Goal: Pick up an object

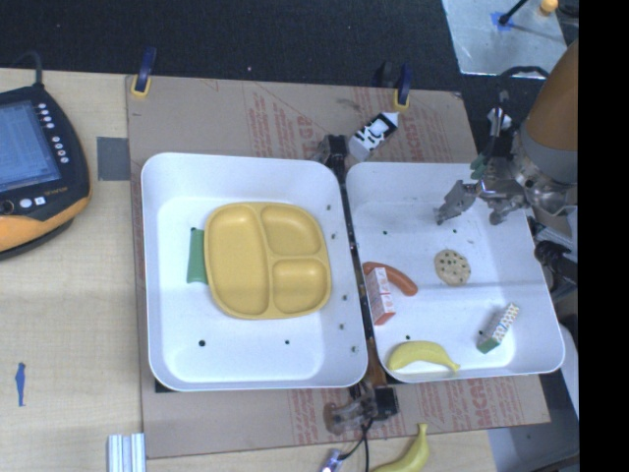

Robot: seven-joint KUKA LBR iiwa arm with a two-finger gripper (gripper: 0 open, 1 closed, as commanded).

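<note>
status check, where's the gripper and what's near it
Gripper open, over right bin, holding nothing. Cookie just below it. Nothing in the way.

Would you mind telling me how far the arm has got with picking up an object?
Nothing looks picked yet. The cookie, sausage, small carton, banana and the small stick-shaped item all lie in the right bin. In hand: the gripper is spread open above the bin's upper part, with nothing between its fingers. Left: lowering onto an object, probably the nearby cookie, closing and lifting.
</note>
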